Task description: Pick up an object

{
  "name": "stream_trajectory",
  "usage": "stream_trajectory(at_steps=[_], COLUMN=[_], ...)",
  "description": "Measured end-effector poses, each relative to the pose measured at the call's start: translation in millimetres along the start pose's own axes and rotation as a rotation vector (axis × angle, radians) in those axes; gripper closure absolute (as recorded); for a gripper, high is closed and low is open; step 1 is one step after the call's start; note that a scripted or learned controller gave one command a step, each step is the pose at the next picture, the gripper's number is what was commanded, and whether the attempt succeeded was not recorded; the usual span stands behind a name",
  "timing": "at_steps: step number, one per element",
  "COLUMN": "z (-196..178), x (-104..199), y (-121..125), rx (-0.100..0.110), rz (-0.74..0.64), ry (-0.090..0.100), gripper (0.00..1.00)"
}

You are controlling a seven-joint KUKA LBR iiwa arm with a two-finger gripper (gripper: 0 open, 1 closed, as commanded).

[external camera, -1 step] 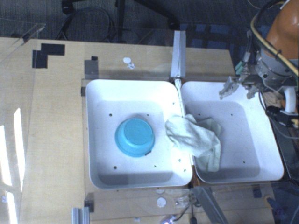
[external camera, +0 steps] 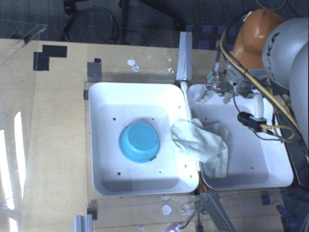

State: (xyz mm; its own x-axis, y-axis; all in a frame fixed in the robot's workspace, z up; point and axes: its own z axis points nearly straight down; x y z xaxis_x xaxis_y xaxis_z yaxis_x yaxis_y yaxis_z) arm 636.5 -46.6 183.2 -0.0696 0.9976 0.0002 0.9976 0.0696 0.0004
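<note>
Hand: the hand [external camera: 215, 92] hangs over the far edge of the right bin [external camera: 277, 175]; whether it is released or clenched I cannot tell.
Bowl: blue bowl [external camera: 139, 141], upside down in the left bin [external camera: 104, 129], well left of the hand; likely light, stiff, slippery; take it at the rim.
Cloth: white cloth [external camera: 203, 144] draped across the wall between the 2 bins, nearer the hand; soft, light; pinch a raised fold.

The bowl [external camera: 139, 142] looks smooth matt blue plastic. The rag [external camera: 202, 145], below the claw [external camera: 216, 92], is soft crumpled cloth. Both bins [external camera: 104, 129] look smooth white plastic; the worktop [external camera: 48, 139] is pale wood.
</note>
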Motion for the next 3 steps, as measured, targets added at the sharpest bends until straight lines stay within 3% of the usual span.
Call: stream_trajectory(at_steps=[1,2,3], z=[-2.4,-22.1,-2.1], x=[81.1,47.7,123.4], y=[32.0,36.1,41.3], rx=[-0.005,-0.003,-0.004], rz=[0.009,0.105,-0.011], ry=[0.001,-0.001,0.001], gripper=[0.00,0.00,0.00])
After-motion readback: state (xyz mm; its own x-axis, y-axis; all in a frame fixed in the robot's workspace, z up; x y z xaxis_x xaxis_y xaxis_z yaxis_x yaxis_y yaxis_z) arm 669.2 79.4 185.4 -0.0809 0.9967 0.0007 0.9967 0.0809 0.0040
